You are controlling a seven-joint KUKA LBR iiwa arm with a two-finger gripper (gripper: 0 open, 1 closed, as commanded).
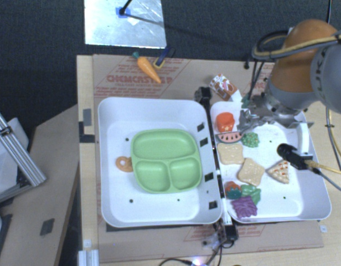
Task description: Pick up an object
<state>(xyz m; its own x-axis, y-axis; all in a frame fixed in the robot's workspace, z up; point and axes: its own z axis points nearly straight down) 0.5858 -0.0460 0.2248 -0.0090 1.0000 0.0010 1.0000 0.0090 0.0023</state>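
**Fig.** Slanted overhead view of desk (85, 96) w/ two shallow white bins side by side.

- **Arm and hand:** the arm (303, 71) reaches in from the right of the frame. Its hand (247, 122) hangs over the upper-left part of the right bin (317, 204). Whether it is set wide or narrow cannot be told (the wrist body blocks the line of sight).
- **Objs. nearest the hand:** a red-orange toy tomato (225, 121) is just to its left. A watermelon slice (228, 136) lies below that, and a green broccoli floret (250, 140) is just under the hand.
- **Lower in the same bin:** toast slice A (230, 154), toast slice B (251, 172) and a pizza slice (279, 172). Near the bottom edge, a purple leafy piece (245, 206).
- **Left bin:** the left bin (112, 204) holds a green three-compartment plate (162, 162) at centre. An orange pretzel (124, 164) is just beside its left rim.
- **Outside the bins, top of frame:** a toy carrot (148, 69), and a wrapped snack (223, 86) near the right bin's upper-left corner. A silver sheet (125, 14) is at upper left.
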